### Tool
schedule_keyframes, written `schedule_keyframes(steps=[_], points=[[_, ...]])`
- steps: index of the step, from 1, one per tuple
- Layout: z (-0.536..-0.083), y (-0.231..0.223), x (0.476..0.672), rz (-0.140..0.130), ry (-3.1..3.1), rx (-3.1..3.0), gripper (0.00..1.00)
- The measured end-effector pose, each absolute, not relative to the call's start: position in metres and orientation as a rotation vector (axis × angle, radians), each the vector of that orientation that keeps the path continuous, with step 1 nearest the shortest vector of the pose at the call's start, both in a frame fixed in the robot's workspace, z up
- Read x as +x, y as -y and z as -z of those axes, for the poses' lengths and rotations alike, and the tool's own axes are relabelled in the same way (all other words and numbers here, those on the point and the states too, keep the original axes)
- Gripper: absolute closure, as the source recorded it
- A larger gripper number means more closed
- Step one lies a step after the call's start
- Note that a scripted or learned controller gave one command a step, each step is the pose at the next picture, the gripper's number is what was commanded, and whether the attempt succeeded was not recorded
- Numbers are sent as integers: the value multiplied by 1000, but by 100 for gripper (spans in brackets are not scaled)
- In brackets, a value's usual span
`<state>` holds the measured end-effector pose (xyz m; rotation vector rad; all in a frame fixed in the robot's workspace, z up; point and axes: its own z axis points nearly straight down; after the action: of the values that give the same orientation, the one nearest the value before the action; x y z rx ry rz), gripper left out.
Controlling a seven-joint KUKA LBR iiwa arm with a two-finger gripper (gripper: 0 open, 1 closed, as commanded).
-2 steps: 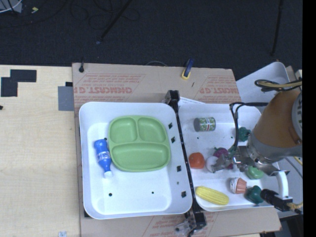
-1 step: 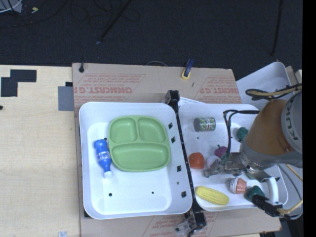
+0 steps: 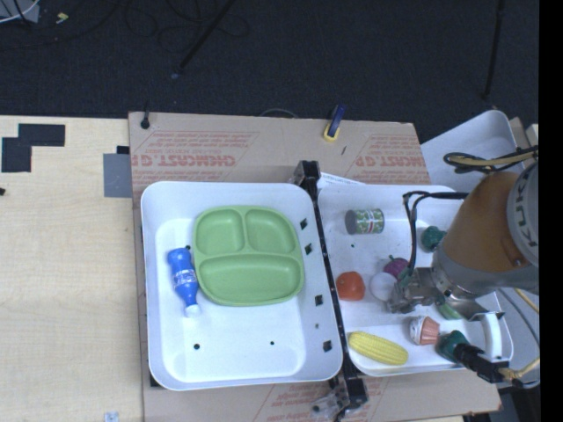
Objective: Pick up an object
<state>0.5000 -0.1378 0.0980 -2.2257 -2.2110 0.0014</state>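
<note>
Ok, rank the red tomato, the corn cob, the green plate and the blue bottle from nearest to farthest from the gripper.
Measured from the gripper in the right bin:
1. Red tomato, just to its left in the same bin.
2. Corn cob, below and left, at the right bin's near edge.
3. Green plate, in the left bin.
4. Blue bottle, beyond the plate's left edge.
</note>
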Motion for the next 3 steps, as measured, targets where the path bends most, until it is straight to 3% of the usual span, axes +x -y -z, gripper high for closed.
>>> schedule_keyframes(steps=[2, 3], points=[[-199, 148, 493, 1, 2219, -2225, 100], [-229, 149, 493, 0, 2221, -2221, 100]])
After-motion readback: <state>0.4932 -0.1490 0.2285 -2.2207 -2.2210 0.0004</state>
